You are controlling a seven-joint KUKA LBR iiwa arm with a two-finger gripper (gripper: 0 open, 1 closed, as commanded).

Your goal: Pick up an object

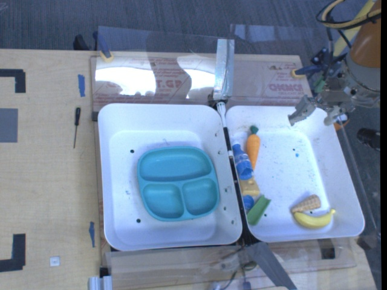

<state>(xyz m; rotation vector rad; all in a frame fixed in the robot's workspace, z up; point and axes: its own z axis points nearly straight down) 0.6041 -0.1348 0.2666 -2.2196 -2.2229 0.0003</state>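
Glossy white plastic bins point(121, 125) on a matt wooden bench point(42, 180).

I see two white bins point(115, 132) on a pale wood-grain worktop point(42, 180) marked with black corner brackets. The left bin carries a turquoise tray point(178, 182). In the right bin point(344, 180) I see an orange carrot point(253, 150) with a green top, a blue bottle point(242, 162), a green piece point(258, 210), a yellow banana point(313, 219) and a tan waffle-patterned cone point(306, 203). The end effector point(319, 110) is grey, with yellow cables point(341, 8) above.
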